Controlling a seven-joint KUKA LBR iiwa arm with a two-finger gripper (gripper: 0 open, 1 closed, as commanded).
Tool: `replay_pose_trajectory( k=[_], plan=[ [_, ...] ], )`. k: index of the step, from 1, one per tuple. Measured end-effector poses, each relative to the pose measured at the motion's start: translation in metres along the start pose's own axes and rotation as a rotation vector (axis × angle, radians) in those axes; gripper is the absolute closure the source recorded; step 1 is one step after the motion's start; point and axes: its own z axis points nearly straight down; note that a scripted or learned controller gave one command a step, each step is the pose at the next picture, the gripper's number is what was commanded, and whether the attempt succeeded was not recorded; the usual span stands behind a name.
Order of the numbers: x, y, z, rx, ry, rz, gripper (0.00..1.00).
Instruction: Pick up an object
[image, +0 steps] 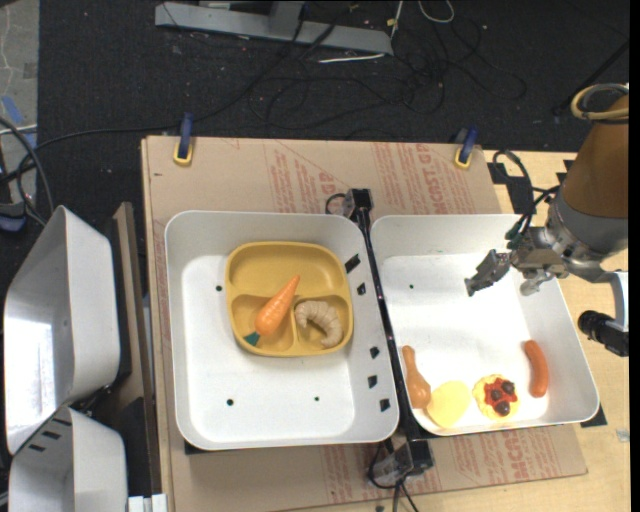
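Gripper (510, 270) poised over the right bin (455, 240), fingers spread with nothing between them (sausage (538, 368) and drumstick (415, 376) well apart, nearer the front rim).

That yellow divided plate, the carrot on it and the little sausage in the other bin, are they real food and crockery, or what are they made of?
Yellow divided plate: looks like moulded plastic, with an even matte colour and soft rounded rims. Carrot: probably plastic toy food, smooth and uniformly orange with a small green end. Sausage: likely plastic or rubber too, with a slight sheen and a flat orange-red colour. None looks like real food, though the view is too coarse for certainty.
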Motion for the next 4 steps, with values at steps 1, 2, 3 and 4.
replay_pose_trajectory(
  k=[1, 2, 3, 4],
  plan=[
    [0.000, 0.003, -0.006, -0.011, -0.002, -0.002, 0.00],
    [-0.002, 0.001, 0.038, -0.007, -0.002, 0.000, 0.00],
    [-0.005, 0.005, 0.082, -0.009, -0.002, 0.001, 0.00],
    [-0.005, 0.005, 0.130, -0.007, -0.001, 0.001, 0.00]
  ],
)
